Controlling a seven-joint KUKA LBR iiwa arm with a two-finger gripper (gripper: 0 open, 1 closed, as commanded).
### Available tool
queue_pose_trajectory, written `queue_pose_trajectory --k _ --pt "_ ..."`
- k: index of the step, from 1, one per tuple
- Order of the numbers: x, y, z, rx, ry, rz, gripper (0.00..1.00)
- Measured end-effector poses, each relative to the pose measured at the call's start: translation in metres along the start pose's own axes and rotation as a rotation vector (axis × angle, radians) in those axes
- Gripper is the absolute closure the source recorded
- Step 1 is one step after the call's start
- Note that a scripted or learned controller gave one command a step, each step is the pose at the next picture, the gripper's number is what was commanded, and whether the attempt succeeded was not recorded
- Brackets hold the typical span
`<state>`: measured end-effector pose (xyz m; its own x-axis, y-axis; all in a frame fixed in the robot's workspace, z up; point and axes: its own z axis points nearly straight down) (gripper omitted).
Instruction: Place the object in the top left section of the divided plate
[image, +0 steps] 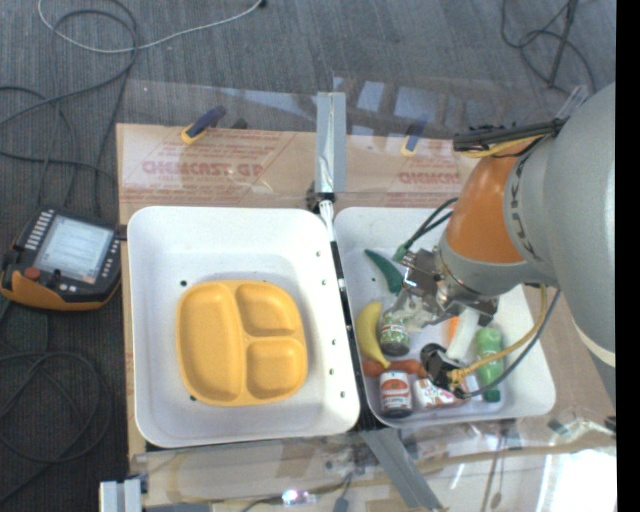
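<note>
The camera view shows the end effector (428, 300) low in the right bin (530, 395), among a banana (371, 333), a small jar (395, 392) and a green bottle (488, 352); whether it grips anything cannot be told. The yellow divided plate (241, 340) sits in the left bin (160, 240), well apart from it.
</note>
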<state>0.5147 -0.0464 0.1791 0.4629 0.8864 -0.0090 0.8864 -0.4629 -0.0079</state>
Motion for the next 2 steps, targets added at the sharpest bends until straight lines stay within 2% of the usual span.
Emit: queue_pose_trajectory --k 1,2 --pt "-0.003 -0.02 -0.031 0.001 0.003 0.056 1.0" --pt "0.053 -0.063 -0.004 0.001 0.002 -0.065 1.0"
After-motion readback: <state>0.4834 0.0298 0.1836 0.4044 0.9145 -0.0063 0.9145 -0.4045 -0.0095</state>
